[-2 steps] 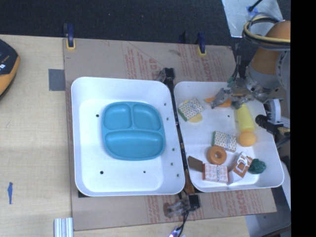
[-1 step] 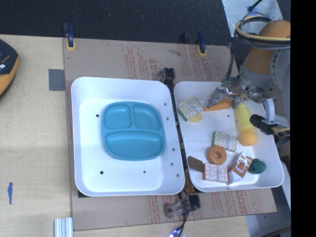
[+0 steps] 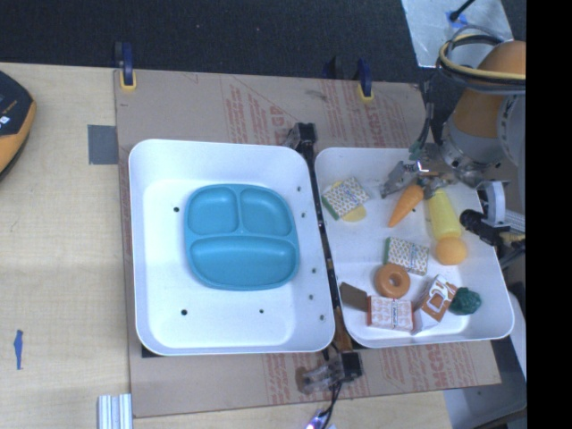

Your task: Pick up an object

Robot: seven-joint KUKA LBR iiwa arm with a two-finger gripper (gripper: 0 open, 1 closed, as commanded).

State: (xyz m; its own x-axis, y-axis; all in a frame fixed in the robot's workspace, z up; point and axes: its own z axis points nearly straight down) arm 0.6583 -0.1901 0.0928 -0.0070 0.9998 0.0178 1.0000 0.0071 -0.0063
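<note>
Right now the gripper (image 3: pixel 413 175) hangs low over the far side of the right bin (image 3: pixel 357 161), its metal fingers spread a little around the thick top of the orange carrot (image 3: pixel 405 205), though whether they actually pinch it I cannot tell. Just below the gripper the carrot lies tilted, tip pointing away from it, with the yellow bottle (image 3: pixel 443 214) just beside. It looks like light, stiff, smooth plastic, so a hold across the thick end seems safer than the slippery taper.
</note>
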